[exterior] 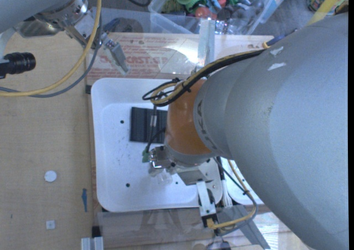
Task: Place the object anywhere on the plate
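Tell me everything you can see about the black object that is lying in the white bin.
The black object is a flat, dark, roughly rectangular piece, matte in look; its material cannot be told. It lies flat on the floor of the white bin, in the bin's upper middle part, with its long side running up and down the view. Its left edge is straight and fully visible; its right side is hidden behind the arm's orange band and thin cables. What touches it besides the bin floor cannot be told.

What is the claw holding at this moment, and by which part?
It cannot be told. The arm covers the claw, and nothing is seen in a grip. A black object lies in the white bin.
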Robot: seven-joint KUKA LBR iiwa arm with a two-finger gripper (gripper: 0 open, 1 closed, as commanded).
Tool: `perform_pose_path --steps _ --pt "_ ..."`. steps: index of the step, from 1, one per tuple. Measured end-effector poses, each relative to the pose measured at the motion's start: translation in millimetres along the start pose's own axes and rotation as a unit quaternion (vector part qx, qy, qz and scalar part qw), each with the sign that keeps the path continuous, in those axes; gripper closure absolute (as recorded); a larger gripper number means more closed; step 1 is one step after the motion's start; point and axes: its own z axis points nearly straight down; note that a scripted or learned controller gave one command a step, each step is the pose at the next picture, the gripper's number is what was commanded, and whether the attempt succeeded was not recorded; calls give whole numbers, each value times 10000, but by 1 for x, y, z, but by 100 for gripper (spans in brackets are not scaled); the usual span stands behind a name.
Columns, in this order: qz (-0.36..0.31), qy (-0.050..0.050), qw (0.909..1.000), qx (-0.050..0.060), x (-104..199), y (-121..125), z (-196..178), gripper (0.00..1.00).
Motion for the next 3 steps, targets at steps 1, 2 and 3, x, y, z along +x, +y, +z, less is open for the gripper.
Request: perform_pose_path --steps 1,2,3 --pt "3 0 10000 -1 0 0 0 0" --pt "1605 -1 9870 -57 35 6 24 0" --pt "1605 0 9870 -58 35 6 24 0"
